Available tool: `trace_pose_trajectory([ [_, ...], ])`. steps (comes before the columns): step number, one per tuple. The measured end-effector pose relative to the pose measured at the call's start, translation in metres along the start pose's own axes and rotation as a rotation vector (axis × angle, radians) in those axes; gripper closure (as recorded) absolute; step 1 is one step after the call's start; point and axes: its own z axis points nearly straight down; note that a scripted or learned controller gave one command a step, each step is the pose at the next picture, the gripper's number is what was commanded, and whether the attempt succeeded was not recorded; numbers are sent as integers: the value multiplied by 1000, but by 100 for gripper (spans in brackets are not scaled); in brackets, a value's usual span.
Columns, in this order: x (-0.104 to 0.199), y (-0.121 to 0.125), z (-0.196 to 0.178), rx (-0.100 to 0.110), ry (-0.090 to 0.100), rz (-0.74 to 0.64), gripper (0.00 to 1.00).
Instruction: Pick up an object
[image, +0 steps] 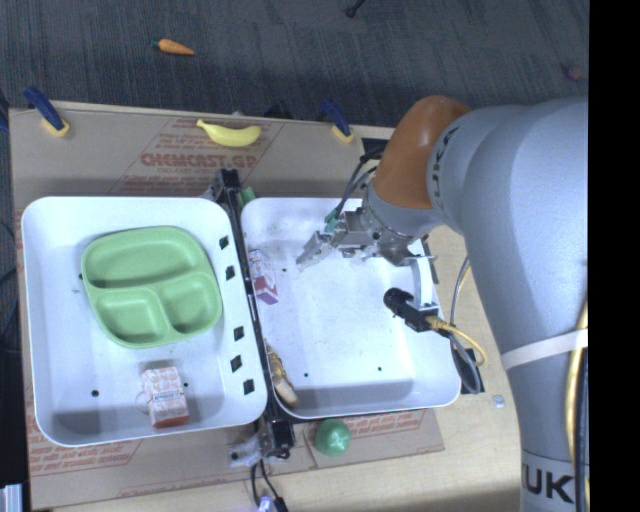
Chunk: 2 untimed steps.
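grey arm (520, 200) looms over the right bin (350, 390), its gripper (318, 245) low near the bin's upper left; whether the claw is clenched or released i cannot tell. a small pink-and-white packet (263, 277) lies just beside it against the bin's left wall. left bin (50, 320) holds a green divided tray (150, 283) and a carton (163, 393).

this was a robotics lab. a large grey industrial arm (520, 260) with an orange band reached over a bench (480, 440) where two white bins (40, 330) sat on printed cardboard (170, 160) held by blue clamps (45, 110). toy food, a plastic banana (229, 131) and a green ball (332, 437), lay about, with dark carpet (300, 50) beyond.
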Motion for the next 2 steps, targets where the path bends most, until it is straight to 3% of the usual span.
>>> trace_pose_trajectory([
  [1,30,43,-89,-1,1,0,0],
  [2,-51,41,-10,4,0,3,0],
])
